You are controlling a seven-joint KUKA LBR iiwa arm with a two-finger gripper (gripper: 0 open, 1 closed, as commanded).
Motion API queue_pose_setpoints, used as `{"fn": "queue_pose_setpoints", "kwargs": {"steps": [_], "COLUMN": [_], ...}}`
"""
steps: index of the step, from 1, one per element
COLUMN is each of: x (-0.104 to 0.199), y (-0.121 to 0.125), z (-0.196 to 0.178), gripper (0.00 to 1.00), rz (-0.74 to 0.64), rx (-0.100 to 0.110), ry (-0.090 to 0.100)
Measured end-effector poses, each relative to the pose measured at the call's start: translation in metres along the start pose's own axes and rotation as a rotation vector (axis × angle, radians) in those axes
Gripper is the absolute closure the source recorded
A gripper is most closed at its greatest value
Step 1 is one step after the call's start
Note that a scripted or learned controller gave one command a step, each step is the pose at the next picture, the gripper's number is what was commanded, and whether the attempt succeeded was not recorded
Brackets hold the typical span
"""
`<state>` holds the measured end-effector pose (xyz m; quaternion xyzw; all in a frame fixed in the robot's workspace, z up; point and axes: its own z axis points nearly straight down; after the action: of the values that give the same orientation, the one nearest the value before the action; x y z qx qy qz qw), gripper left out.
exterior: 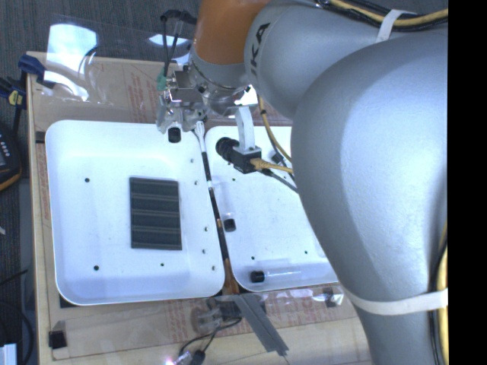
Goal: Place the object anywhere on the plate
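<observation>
Small, short object (228, 224), dark with a tan patch, too small to make out further, lying flat on the floor of the white bin on the view's right (270, 215), just beside the wall shared with the other bin. One such object counted. Near the front edge of the same bin, one clear tube-like item with a black end (266, 275), lying on its side, well apart from the small object. In the white bin on the view's left (84, 226), one plate (156, 213): a dark grey rectangle with crosswise ribs, flat near the bin's middle, with nothing resting on it. Two bins in all, side by side on one wooden bench (122, 322). One gripper (179, 124) poised above the far end of the shared wall, apart from both object and plate; open or closed, cannot tell; nothing seen gripped. One grey arm (365, 128) with an orange band (224, 21), covering much of the right-hand bin
</observation>
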<state>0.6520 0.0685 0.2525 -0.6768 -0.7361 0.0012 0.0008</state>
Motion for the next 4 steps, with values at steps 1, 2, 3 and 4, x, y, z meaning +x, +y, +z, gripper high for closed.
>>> {"fn": "queue_pose_setpoints", "kwargs": {"steps": [1, 2, 3, 4], "x": [0.000, 0.080, 0.086, 0.088], "y": [-0.082, -0.048, -0.011, -0.019], "z": [-0.016, 0.017, 0.070, -0.034], "gripper": [1.00, 1.00, 1.00, 1.00], "rz": [0.410, 0.314, 0.592, 0.973], "rx": [0.005, 0.003, 0.002, 0.001], "ry": [0.000, 0.001, -0.001, 0.002]}}
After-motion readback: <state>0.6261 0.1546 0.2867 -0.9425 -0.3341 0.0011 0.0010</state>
